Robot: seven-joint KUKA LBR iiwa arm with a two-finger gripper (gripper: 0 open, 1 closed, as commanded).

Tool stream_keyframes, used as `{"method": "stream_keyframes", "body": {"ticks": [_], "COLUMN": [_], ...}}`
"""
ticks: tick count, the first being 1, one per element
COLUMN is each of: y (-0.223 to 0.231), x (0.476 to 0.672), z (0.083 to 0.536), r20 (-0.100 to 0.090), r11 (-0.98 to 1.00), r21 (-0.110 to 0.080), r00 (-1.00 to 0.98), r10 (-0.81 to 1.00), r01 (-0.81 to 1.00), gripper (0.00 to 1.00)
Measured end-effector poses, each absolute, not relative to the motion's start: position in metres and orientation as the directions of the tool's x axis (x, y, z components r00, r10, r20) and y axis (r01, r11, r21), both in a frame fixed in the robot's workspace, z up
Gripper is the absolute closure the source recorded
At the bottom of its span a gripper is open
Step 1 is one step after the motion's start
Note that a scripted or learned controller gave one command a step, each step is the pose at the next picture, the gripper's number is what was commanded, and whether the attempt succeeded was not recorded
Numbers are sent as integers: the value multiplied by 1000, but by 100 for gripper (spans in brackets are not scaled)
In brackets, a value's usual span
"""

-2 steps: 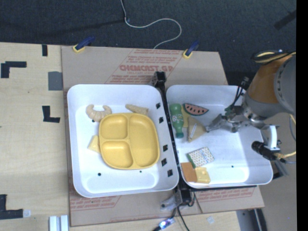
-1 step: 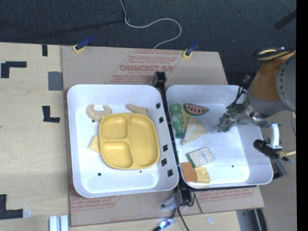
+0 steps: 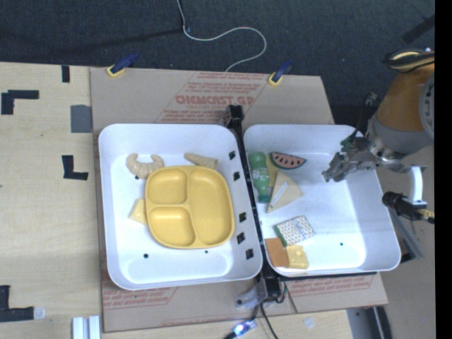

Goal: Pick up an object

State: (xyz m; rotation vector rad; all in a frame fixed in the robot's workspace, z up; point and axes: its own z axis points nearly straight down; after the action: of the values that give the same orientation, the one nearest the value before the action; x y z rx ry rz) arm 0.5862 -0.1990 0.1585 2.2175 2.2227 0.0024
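Grey gripper (image 3: 337, 169) hovers over right bin (image 3: 367, 210) (finger state: cannot tell, nothing visibly held), approach step; next, descend toward watermelon slice (image 3: 288, 161).

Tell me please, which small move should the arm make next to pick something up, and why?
Probably shift the claw leftward and lower it toward the watermelon slice. The claw sits over the bare upper right part of the right bin with nothing between its tips, and that slice is the nearest item, lying apart from the green bottle.
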Motion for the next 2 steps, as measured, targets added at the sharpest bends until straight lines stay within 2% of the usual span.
{"method": "stream_keyframes", "body": {"ticks": [1, 2], "y": [-200, -199], "x": [595, 596], "z": [218, 225], "r20": [-1, 0], "r11": [2, 2], "r21": [4, 0], "r00": [-2, -2], "r10": [1000, 1000], "r01": [1000, 1000], "gripper": [100, 100]}}
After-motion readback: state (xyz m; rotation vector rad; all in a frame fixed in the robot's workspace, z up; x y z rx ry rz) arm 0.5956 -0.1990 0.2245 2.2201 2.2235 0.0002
